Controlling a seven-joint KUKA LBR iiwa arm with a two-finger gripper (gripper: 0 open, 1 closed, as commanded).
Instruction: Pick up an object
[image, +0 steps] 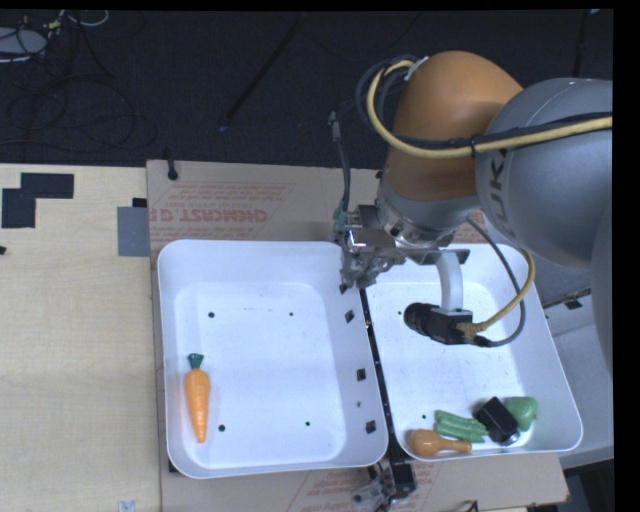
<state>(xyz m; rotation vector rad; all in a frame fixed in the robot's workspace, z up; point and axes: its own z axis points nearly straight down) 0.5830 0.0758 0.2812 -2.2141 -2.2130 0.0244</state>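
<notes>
Gripper (360, 262) hung over the rim between the bins; grip state impossible to tell. Down at seven o'clock, carrot (197, 398) lay alone in the left bin (250, 262). Probably light, stiff, smooth plastic. Best pinched across its thick middle.

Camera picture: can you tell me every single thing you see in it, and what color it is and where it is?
Bins: two, white, side by side on the bench.
Toy carrot: one, orange with green top, left bin, near front left corner.
Green toys: two, right bin, front edge.
Black block: one, between the green toys.
Tan gourd-shaped toy: one, right bin, front edge.
Cardboard sheet: one, brown, under the bins.
Arm: one, grey with orange band, over the right bin.
Gripper: one, over the divide between bins.
</notes>
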